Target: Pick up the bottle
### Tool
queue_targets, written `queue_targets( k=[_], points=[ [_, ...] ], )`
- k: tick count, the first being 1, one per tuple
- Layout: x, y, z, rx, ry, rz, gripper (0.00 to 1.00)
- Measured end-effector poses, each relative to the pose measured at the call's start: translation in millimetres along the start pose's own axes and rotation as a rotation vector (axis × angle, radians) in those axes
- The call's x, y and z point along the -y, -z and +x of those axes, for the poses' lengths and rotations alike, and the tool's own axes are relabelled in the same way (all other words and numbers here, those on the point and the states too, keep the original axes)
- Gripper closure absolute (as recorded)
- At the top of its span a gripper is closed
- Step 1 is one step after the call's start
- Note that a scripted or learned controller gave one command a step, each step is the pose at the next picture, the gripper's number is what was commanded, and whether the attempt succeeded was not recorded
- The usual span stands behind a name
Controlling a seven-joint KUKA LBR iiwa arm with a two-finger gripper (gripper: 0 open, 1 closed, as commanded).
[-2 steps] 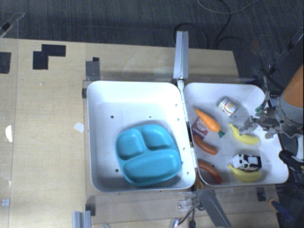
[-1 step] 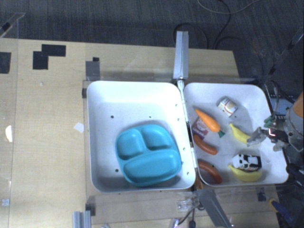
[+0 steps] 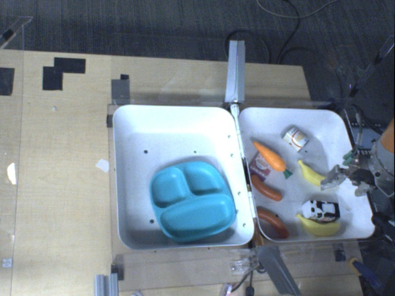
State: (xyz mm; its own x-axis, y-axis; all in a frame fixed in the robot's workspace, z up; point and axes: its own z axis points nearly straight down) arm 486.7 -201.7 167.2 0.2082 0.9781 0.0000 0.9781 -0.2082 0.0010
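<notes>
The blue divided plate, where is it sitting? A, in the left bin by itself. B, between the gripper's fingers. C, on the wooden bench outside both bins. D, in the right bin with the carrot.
A: the blue divided plate lies flat on the floor of the left bin, while the carrot is in the right bin.

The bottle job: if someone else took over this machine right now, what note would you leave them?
Gripper: at the right bin's right edge, holding nothing that I can see; finger state unclear.
Bottle: lying in the right bin's far part, away from the gripper, beyond the carrot and small banana.
Done: nothing yet; the bottle lies untouched.
Left: reach the bottle, grasp it, lift it.
</notes>
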Motion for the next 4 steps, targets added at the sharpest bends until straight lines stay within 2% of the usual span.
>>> queue_targets(
  k=[1,2,3,4],
  points=[
    [0,0,0,0.000,0.000,0.000,0.00],
    [-1,39,1,0.001,0.129,-0.005,0.00],
    [-2,40,1,0.002,0.242,-0.004,0.00],
    [-3,48,-2,0.001,0.247,-0.004,0.00]
  ],
)
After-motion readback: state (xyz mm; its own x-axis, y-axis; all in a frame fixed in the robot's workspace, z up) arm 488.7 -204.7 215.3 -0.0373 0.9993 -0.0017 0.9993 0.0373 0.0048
